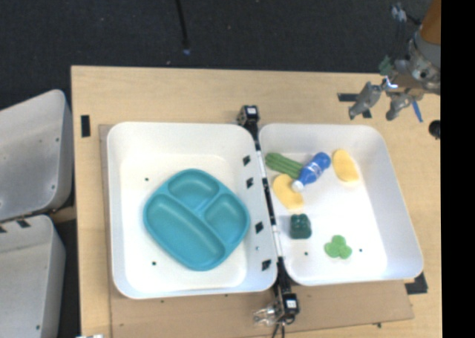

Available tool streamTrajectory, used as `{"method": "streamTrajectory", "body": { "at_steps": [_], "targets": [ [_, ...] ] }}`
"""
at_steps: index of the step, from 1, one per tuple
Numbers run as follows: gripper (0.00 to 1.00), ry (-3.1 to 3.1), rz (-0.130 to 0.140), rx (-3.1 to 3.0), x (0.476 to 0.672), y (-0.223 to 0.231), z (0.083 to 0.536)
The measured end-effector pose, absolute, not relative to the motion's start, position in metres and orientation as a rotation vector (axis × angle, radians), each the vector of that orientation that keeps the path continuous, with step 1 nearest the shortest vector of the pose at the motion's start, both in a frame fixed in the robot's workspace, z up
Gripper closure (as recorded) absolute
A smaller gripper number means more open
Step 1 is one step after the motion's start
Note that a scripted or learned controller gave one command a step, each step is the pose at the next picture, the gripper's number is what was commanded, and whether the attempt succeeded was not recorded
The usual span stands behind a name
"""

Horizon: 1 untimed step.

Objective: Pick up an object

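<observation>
My gripper [380, 106] hangs high at the upper right, above the bench beyond the far edge of the right bin [393, 180]. Its two fingers are spread apart with nothing between them. Below it in the right bin lie a blue bottle with a white cap [312, 169], a yellow oval piece [345, 166], a yellow piece [286, 191], a green long piece [282, 163], a dark green block [299, 226] and a light green lumpy piece [338, 247].
The left bin [126, 255] holds a teal divided plate [196, 218]. A ridge with black clips [263, 203] separates the bins. White chair-like shapes [30, 158] stand left of the bench.
</observation>
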State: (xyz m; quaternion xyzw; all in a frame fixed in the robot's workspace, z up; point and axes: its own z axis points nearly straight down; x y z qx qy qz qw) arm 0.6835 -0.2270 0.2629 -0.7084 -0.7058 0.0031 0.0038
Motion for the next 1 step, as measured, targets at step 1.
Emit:
{"method": "streamTrajectory", "body": {
  "at_steps": [1],
  "targets": [
    [0.0, -2.223, 0.0, -2.224, 0.685, -0.2258, 0.2723]
  ]
}}
